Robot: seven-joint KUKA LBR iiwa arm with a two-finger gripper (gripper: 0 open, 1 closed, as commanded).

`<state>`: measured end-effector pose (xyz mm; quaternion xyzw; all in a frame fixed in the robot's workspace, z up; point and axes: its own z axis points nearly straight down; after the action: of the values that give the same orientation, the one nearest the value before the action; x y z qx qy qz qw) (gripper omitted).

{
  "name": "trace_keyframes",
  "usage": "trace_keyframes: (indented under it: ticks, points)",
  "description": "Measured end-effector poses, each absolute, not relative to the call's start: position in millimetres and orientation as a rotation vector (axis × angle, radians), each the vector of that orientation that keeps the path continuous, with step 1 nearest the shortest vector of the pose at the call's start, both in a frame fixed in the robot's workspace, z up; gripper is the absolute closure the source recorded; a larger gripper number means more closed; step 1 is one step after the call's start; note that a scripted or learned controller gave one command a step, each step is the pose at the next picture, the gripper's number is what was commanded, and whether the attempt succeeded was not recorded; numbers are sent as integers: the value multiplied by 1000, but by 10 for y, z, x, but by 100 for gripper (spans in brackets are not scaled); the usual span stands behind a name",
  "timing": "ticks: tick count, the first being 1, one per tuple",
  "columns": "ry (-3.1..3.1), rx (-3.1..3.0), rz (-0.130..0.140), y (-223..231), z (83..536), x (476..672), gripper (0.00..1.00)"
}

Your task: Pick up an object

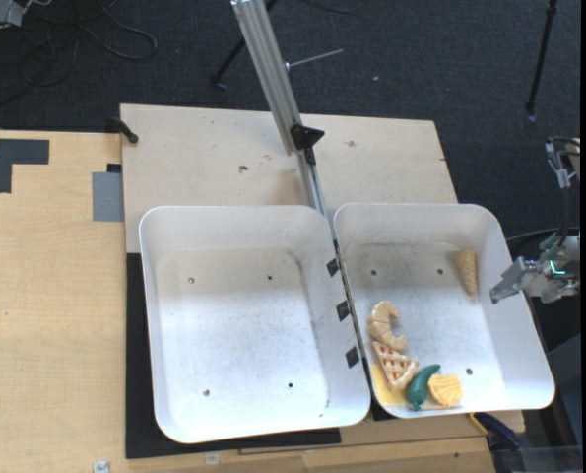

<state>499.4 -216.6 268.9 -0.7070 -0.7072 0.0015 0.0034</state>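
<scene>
Nothing is picked up yet. The gripper (pixel 517 280) is seen just outside the right edge of the right bin (pixel 485 220); whether it is open cannot be told, and nothing is seen in it. Small objects (pixel 403 361) are gathered near the bin's front edge, and a cone (pixel 466 269) lies near its right edge.

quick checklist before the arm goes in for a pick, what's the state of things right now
1. Targets available: ok. The right bin holds a cone-shaped piece, a croissant-like piece, a waffle-like piece, a green piece and a yellow piece.
2. Gripper location: at the right bin's right rim, over no object; not ok for grasping.
3. Gripper carrying nothing: cannot tell.
4. Isolated target: ok, the cone-shaped piece lies apart.
5. Cluster spacing: not ok; the green and yellow pieces touch.
</scene>
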Motion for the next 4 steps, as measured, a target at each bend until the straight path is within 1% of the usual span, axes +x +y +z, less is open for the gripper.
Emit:
trace_keyframes:
  ticks: [1,2,3,4]
  points:
    - [-2218,-2221,1,-2170,2710,5001,0]
    - [-2216,-2215,5,-2060,2131,5008,0]
    - [-2214,-2217,5,-2057,1610,4896,0]
    - [-2214,-2217,5,-2049,1173,4876,0]
